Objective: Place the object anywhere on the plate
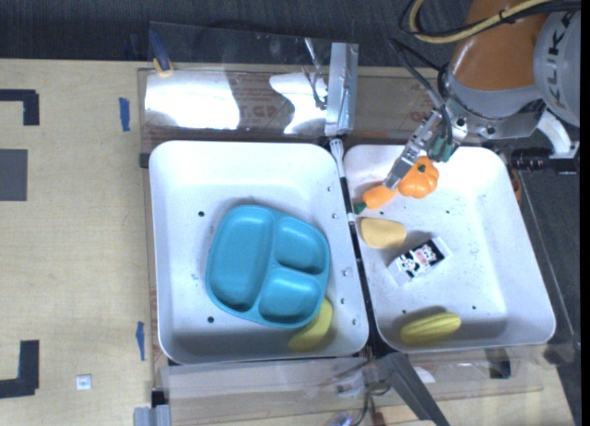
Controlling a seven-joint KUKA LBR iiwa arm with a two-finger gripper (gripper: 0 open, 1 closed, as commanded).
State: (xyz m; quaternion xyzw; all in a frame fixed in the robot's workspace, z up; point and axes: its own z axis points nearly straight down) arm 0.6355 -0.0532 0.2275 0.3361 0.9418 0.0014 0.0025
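A blue plate (267,267) with three compartments lies in the left bin (175,194). My gripper (422,164) is low over the back left part of the right bin (516,258). It is right at a small orange fruit-like object with a green stem (420,182). A second orange piece (377,197) lies just left of that one, near the divider. Nothing rests on the plate's surface.
The right bin also holds a pale yellow piece (382,231), a small black-and-white object (418,259) and a yellow-green piece (430,326) near the front wall. A yellow object (316,325) lies against the plate's front right rim in the left bin.
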